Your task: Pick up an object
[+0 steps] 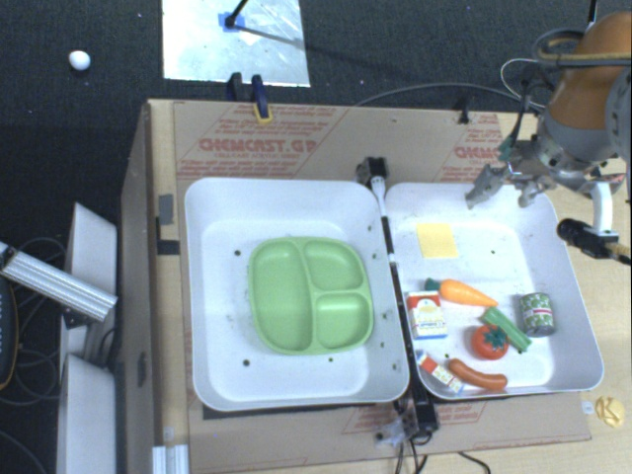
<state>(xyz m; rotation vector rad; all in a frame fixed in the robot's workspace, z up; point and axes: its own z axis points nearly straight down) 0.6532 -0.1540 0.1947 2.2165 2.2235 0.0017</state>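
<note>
My claw (504, 188) hovering with fingers spread and gripping nothing above the right bin's (563, 265) far rim, yellow square (436, 240), carrot (466, 292), tomato (489, 341), can (536, 312) lying inside, green tray (309, 295) sitting in left bin (212, 265)

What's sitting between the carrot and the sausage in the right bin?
In the camera view, the tomato lies between the carrot and the sausage, with the green vegetable touching its upper right.
</note>
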